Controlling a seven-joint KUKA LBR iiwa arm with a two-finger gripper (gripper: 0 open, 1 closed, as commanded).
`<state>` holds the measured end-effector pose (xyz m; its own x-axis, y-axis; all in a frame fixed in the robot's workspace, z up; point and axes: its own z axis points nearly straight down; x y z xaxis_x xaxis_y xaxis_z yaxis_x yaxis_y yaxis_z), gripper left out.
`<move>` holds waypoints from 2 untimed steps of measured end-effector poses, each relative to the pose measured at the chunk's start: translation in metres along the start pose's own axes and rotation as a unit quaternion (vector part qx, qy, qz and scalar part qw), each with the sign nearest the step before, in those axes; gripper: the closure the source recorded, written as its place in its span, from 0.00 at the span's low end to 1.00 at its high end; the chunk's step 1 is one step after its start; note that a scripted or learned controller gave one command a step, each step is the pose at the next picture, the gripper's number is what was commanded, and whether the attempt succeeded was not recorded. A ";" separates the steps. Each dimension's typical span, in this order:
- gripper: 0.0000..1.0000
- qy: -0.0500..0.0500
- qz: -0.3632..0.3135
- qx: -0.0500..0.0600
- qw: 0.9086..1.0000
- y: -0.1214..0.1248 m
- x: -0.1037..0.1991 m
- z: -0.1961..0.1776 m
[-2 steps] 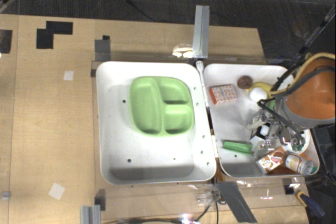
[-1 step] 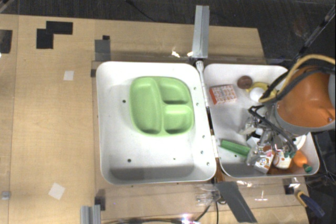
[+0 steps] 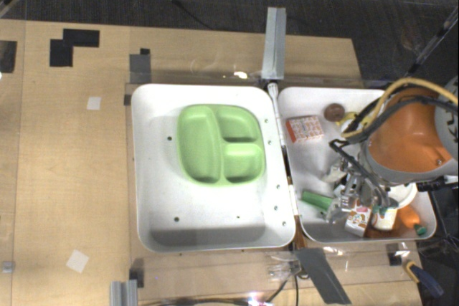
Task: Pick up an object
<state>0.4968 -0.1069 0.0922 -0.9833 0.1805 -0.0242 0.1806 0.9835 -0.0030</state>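
Showing unreadable print, red-patterned packet (image 3: 304, 128) lies near gripper (image 3: 349, 191) in right bin (image 3: 315, 100).

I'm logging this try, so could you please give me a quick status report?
Claw low in right bin, amid clutter. Green marker beside it, not visibly held. Green tray sits in left bin.

To the left of my fingers, well apart, the left white bin (image 3: 154, 154) holds a green divided tray (image 3: 219, 143). Beyond them, at the bench's far edge between the two bins, stands a grey metal post (image 3: 275, 43).
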 end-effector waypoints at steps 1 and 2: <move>0.00 0.001 0.084 0.000 0.996 0.013 0.000 0.000; 0.00 -0.001 -0.138 -0.002 0.990 -0.009 -0.011 0.000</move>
<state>0.5064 -0.1180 0.0921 -0.9952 -0.0952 -0.0242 -0.0951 0.9955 -0.0055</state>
